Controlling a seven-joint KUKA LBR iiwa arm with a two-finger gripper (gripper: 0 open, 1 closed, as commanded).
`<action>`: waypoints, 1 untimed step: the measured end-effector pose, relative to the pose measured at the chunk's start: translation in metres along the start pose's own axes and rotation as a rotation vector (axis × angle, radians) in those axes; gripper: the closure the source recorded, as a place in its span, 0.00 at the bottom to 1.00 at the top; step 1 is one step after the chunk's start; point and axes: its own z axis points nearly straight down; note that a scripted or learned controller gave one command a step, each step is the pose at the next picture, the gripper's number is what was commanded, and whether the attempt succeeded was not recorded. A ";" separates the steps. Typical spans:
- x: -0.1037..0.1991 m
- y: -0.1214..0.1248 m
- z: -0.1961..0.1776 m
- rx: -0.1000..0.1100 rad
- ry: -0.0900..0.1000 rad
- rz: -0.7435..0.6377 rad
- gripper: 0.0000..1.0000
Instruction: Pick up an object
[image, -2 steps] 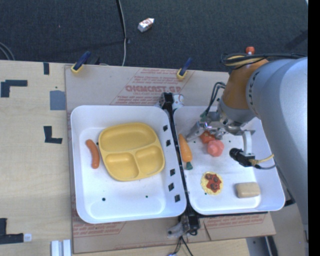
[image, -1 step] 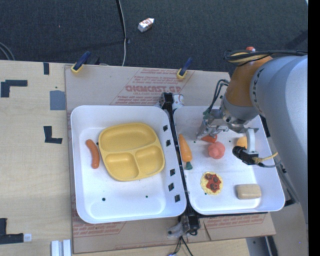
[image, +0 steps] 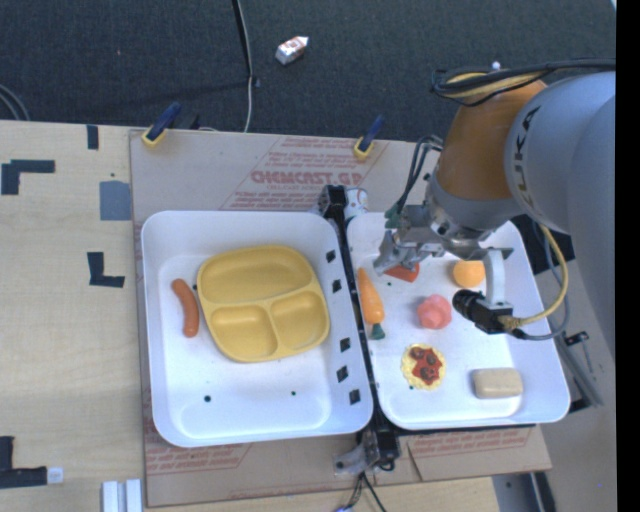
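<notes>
Over the right bin (image: 540, 405), the claw (image: 402, 258) hangs low above a small red piece (image: 402, 271) lying just beneath its tips; whether its fingers are open or closed cannot be told. Just left of the claw and slightly nearer the camera lies a carrot (image: 371, 301). To its right sits an orange ball (image: 468, 272). Nearer the camera are a pink lump (image: 434, 311), a small pizza (image: 424, 365) and a beige block (image: 496, 382). Far left, in the other bin (image: 250, 410), lie a yellow divided tray (image: 263, 301) and a sausage (image: 186, 307).
</notes>
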 end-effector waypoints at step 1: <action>0.033 -0.011 -0.009 0.005 -0.003 0.005 1.00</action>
